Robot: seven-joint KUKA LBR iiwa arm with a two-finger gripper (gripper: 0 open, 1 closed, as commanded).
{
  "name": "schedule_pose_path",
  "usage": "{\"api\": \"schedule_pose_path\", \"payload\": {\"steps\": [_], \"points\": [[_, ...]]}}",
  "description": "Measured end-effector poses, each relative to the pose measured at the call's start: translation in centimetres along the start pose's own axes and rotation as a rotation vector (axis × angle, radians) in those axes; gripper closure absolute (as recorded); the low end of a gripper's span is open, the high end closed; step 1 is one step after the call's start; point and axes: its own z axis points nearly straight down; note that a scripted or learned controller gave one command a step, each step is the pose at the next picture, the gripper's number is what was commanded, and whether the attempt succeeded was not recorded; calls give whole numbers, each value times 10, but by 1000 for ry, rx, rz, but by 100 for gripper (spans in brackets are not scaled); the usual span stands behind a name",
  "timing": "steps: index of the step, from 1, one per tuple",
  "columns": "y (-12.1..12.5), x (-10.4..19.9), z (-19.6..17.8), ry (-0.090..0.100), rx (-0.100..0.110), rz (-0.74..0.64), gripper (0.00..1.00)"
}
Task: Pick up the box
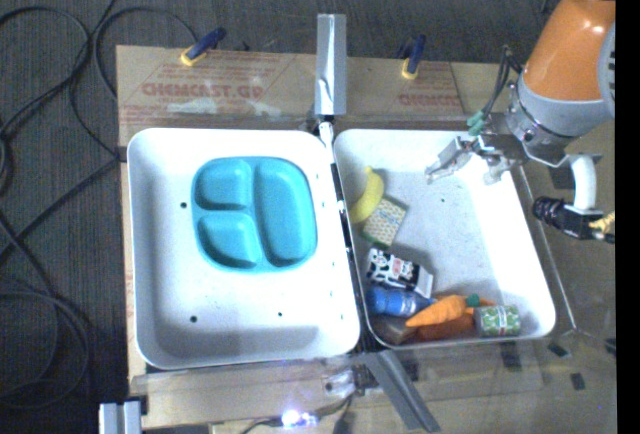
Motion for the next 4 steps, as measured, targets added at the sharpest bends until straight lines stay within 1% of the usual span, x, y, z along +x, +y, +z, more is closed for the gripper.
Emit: {"api": "schedule_pose_path", "payload": {"steps": [1, 2, 3, 4], "points": [[-49, 7, 10, -2, 1, -15, 0], [-26, 28, 152, 1, -1, -206, 0], [11, 18, 159, 0, -9, 107, 0], [12, 18, 150, 0, -11, 106, 100]]}}
